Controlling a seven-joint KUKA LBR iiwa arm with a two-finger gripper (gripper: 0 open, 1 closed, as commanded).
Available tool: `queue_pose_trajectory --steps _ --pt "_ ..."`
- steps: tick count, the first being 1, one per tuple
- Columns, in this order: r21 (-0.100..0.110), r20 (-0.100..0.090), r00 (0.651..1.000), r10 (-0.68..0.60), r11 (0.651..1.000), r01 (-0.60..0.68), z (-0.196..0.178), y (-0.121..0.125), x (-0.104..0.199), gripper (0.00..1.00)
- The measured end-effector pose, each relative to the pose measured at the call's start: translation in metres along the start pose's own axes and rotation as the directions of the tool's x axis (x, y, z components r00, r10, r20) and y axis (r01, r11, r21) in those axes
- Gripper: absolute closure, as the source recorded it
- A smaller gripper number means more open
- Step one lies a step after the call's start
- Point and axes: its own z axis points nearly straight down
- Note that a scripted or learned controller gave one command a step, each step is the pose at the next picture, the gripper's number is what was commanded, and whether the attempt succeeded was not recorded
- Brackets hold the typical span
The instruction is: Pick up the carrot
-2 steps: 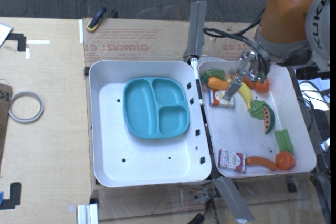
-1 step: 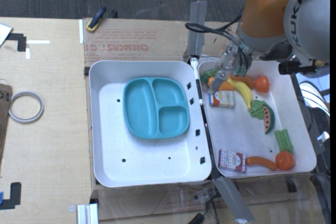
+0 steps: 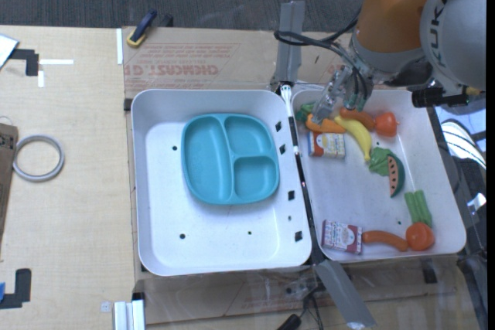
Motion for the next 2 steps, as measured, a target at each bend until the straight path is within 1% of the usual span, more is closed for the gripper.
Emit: queue_pose_trajectory --steps 1,2 --pt "0.0 0.0 1.0 0.0 1.0 0.0 0.0 -0.0001 0.0 0.0" --pt "0.0 0.0 1.0 0.0 1.0 0.0 0.0 -0.0001 0.0 0.0"
